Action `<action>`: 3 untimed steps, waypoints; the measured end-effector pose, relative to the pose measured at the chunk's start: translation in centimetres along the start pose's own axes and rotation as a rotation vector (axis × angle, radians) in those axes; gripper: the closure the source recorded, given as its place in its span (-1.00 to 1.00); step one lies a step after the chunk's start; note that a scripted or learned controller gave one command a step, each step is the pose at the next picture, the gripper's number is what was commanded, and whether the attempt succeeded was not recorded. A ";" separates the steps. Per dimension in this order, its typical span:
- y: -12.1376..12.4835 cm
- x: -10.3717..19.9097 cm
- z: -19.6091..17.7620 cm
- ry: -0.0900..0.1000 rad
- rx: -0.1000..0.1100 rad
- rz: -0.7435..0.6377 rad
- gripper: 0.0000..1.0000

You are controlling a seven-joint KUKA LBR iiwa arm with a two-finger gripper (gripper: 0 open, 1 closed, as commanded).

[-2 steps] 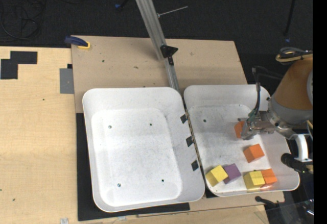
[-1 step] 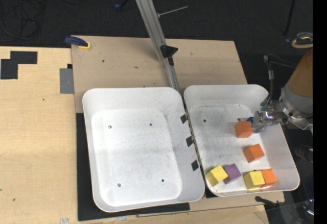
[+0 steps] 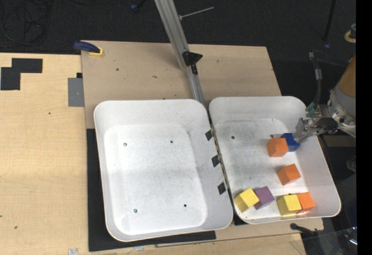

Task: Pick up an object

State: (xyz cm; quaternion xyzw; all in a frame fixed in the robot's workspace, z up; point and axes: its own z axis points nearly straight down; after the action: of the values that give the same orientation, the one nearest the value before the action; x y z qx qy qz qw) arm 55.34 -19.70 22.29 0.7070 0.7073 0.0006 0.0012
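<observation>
Claw [image 3: 302,130] low at right — wrist above it.

The counter [image 3: 35,149] looks like pale matt wood. Both bins, the left bin [image 3: 110,114] and right bin [image 3: 256,106], are smooth white plastic, faintly speckled. The slanted rail [image 3: 171,21] is ribbed grey metal.

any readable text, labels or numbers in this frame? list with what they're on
None readable.
The blocks in the right bin (orange, blue, yellow, purple) have plain faces.
The left bin carries only dark specks, no print.
The black patches and grey patch on the bench are blank shapes.
The hand and the metal rail show no legible marking; anything there is too small to tell.
</observation>
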 end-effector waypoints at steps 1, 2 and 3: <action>-1.3 5.9 -0.6 0.005 0.006 -0.004 1.00; -1.3 11.8 -0.9 0.005 0.006 -0.005 1.00; -2.7 16.8 0.1 0.004 0.008 -0.003 1.00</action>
State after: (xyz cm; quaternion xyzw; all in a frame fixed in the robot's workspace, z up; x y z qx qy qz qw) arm 52.59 -2.91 22.18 0.7059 0.7083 -0.0010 -0.0032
